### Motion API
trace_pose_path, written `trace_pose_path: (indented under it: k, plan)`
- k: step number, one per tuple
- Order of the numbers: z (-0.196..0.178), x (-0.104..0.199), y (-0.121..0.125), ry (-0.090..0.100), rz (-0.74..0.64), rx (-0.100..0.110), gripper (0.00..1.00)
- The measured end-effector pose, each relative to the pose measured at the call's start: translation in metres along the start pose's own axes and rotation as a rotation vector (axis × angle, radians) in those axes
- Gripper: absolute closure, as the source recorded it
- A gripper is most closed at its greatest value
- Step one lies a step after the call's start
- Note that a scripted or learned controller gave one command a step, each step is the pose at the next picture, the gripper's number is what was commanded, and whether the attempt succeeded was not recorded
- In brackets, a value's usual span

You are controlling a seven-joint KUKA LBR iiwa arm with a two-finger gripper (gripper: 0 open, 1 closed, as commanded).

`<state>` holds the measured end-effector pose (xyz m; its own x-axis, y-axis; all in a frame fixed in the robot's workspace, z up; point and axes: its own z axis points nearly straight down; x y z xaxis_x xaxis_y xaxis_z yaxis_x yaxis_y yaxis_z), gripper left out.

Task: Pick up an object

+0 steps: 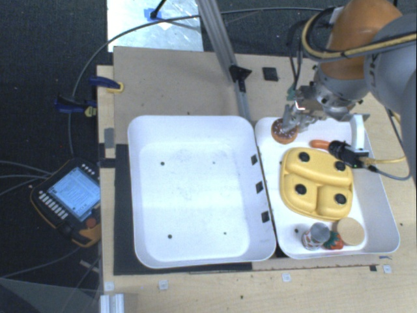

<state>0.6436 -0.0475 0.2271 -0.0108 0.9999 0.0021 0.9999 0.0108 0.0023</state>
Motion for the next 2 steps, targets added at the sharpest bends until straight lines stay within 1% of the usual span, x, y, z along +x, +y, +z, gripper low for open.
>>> trace_pose_path:
  k: [2]
  plan:
    - [0.012,0.119,-0.014,0.0,0.001,0.002,1.0]
